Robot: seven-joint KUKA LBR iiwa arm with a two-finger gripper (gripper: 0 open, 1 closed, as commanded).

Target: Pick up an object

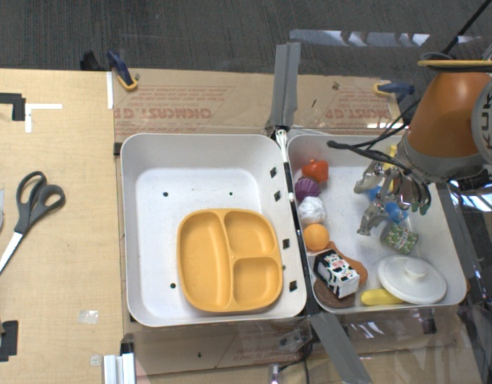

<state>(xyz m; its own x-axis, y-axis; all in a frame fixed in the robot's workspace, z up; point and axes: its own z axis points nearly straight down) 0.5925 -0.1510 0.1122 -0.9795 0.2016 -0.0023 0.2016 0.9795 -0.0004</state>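
A yellow divided tray [229, 259] is seen in a white bin [142, 214]. A black-and-white spotted toy [338, 272], an orange ball [315, 236] and a purple object [307, 188] are seen.

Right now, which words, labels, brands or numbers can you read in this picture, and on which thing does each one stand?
"CHEMCAS", roughly: red print on the cardboard behind the left bin, mirrored or upside down, so the spelling is uncertain.
More red print on the cardboard behind the right bin: too blurred to read.
"KU": the start of dark lettering on the arm, cut off by the picture edge.
Nothing else readable.
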